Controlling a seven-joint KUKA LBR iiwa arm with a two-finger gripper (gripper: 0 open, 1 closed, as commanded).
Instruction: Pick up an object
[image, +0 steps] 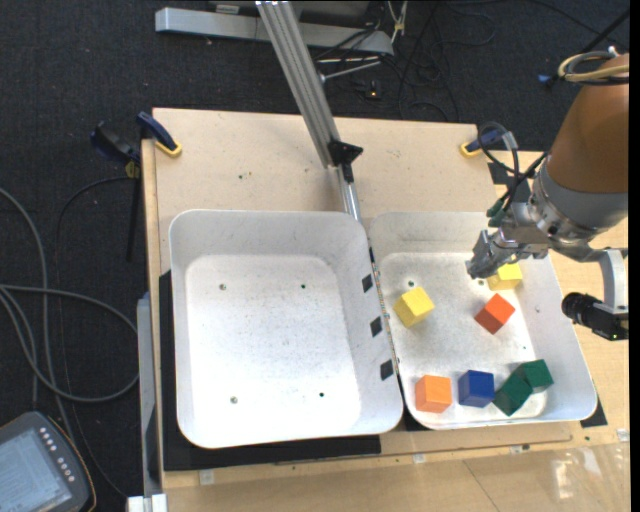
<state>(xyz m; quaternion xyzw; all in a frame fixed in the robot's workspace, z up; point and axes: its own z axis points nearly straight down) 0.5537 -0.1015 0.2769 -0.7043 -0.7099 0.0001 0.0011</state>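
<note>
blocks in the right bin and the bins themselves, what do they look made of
Blocks, such as the yellow block and blue block: probably painted wood or plastic, with flat matte colour and crisp edges. Right bin and left bin: likely moulded white plastic, with rounded corners and speckled floors.

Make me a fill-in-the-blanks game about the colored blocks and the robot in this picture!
1. All the blocks lie in the ____ bin.
2. The gripper is right beside a small ____ block.
3. The blue block sits between an orange block and a ____ block.

Missing words: right; yellow; green
</note>
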